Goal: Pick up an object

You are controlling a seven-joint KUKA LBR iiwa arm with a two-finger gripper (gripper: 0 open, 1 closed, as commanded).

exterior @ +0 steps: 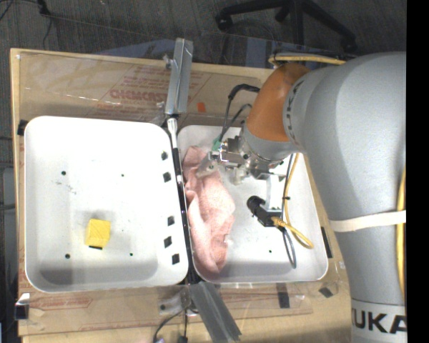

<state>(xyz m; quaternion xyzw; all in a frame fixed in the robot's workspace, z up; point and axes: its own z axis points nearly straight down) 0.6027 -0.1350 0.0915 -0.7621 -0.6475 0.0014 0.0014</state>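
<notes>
Grey arm (357,163) fills the right side, gripper (225,164) down in right bin (307,263) at pink cloth (209,216); finger state can't tell. Yellow block (98,233) sits in left bin (43,191).

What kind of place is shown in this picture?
Probably a robotics lab or test workspace. A KUKA arm reaches over two white bins on a bench, cables run across the bench, and an office chair base stands on carpet behind it.

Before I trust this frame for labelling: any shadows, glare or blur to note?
Camera view: soft shadow lies along the near wall of the left bin; the yellow block and pink cloth are sharp; the arm looms large and slightly soft; mild sheen on the taped bench.
</notes>
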